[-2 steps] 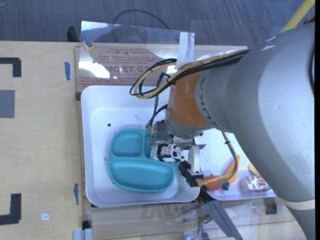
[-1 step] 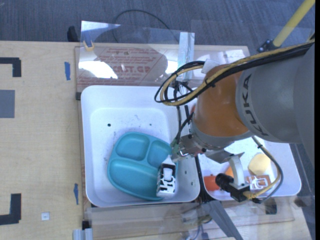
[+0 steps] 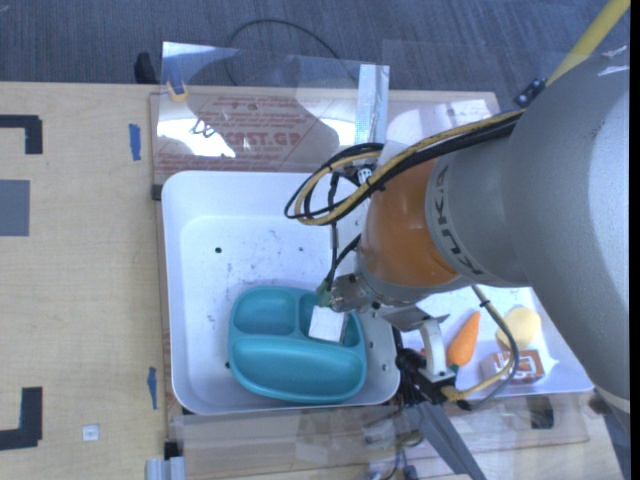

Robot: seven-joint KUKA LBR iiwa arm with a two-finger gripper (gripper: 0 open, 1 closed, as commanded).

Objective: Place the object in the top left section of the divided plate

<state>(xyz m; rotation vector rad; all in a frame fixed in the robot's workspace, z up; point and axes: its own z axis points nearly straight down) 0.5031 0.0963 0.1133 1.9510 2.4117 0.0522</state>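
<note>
A teal divided plate [image 3: 290, 366] lies in the lower part of the left white bin [image 3: 200, 258]. It has two small sections at the top and one wide section below. A small white, flat object [image 3: 326, 324] shows over the plate's top right section, right at the arm's tip. My gripper [image 3: 338, 298] hangs directly above that object, mostly hidden under the orange band and grey wrist. I cannot tell whether the object rests on the plate or is held. The top left section [image 3: 265, 310] shows only bare teal.
The grey arm covers most of the right bin [image 3: 560, 373]. A carrot [image 3: 463, 340], a pale yellow fruit [image 3: 522, 323] and a brown-and-white item [image 3: 510, 366] lie there. Black and yellow cables [image 3: 325, 188] loop above the left bin. A clear plastic wall stands behind the bins.
</note>
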